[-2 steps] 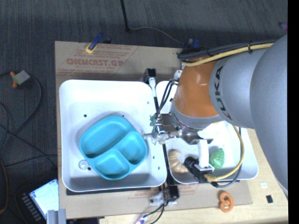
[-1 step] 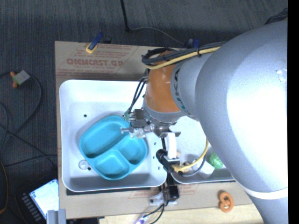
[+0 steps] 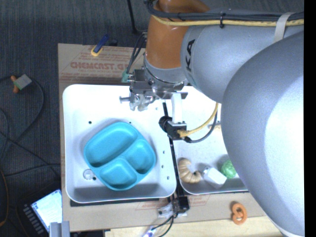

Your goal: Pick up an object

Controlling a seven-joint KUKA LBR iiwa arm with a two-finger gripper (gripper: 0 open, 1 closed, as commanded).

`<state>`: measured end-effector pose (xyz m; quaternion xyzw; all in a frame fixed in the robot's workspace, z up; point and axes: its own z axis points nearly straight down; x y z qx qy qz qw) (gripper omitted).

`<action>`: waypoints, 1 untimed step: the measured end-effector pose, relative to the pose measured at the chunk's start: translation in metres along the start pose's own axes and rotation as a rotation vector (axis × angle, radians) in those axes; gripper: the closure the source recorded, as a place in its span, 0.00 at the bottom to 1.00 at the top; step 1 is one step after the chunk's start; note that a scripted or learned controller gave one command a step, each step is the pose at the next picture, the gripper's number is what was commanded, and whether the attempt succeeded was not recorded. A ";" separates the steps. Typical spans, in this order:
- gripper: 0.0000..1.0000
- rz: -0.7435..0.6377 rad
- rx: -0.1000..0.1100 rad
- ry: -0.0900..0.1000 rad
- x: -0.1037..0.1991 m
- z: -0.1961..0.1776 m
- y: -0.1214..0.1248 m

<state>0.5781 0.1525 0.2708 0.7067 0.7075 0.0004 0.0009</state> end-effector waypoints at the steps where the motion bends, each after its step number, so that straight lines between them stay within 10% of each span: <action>1: 1.00 0.000 0.002 -0.001 0.060 0.019 0.053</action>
